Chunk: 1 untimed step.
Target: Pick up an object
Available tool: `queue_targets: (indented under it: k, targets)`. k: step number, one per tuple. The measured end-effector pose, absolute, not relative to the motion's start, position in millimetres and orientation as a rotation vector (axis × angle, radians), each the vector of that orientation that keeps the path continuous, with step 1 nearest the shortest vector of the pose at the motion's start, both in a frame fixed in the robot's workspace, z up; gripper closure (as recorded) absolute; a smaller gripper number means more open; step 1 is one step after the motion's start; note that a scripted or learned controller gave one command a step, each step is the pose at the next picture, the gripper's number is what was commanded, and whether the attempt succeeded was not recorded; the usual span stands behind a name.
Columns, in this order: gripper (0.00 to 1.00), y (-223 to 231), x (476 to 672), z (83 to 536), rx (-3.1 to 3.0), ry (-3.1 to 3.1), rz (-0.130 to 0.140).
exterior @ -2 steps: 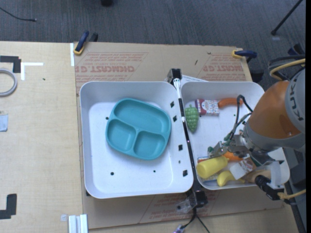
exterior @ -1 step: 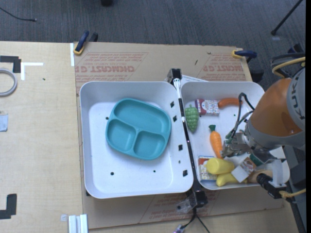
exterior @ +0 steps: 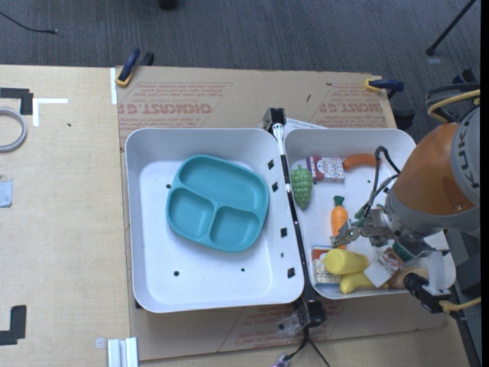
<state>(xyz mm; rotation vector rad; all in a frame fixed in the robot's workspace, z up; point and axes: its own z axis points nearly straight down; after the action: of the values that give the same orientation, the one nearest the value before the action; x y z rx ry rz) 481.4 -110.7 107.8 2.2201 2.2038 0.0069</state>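
Jaws first: I honestly cannot tell how mine stand, because the gripper (exterior: 353, 234) is a small dark tangle under my own wrist and the orange band hides much of it. It sits low in the right bin (exterior: 397, 140), just beside the lower end of the toy carrot (exterior: 338, 219) and just above the yellow banana-like toy (exterior: 345, 263).

That carrot looks like the nearest candidate: small, orange, with a green tuft at its upper end, lying roughly lengthwise. Its smooth, tapering body could squirt out sideways if I close off-centre.

Crowding is the main risk as I judge it. The yellow toy and a printed card or packet (exterior: 382, 264) lie right below me, so I might nudge them or pinch two things at once. A green knobbly toy (exterior: 302, 186) rests near the divider wall, with a small red and white carton (exterior: 326, 167) and an orange sausage-like piece (exterior: 360, 160) further up.

Over in the left bin (exterior: 145, 228) lies a teal divided plate (exterior: 218, 203), well apart from my reach now.
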Motion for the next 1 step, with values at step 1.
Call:
queue_targets:
  k: [1]
  targets:
    - [0.00,-94.9,505.6,92.0,2.219,2.223,0.000]
